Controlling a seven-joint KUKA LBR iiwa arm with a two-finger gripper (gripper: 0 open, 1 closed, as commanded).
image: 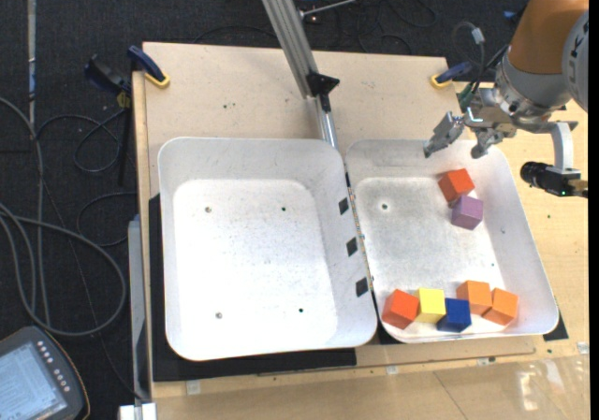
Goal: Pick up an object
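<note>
My gripper [463, 140] hangs open above the far edge of the right bin [526, 231], its two fingers spread with nothing between them. Just in front of it, inside the bin, lie an orange block [456, 184] and a purple block [467, 211], touching each other. Along the bin's near edge sit an orange-red block [401, 308], a yellow block [431, 302], a blue block [456, 314] and two orange blocks [476, 296] [504, 305].
The left bin [187, 222] lies beside the right one on the wooden bench. A slanted metal pole [285, 21] crosses the far side and ends at the seam between the bins. Clamps [150, 67] [449, 75] grip the bench's far corners.
</note>
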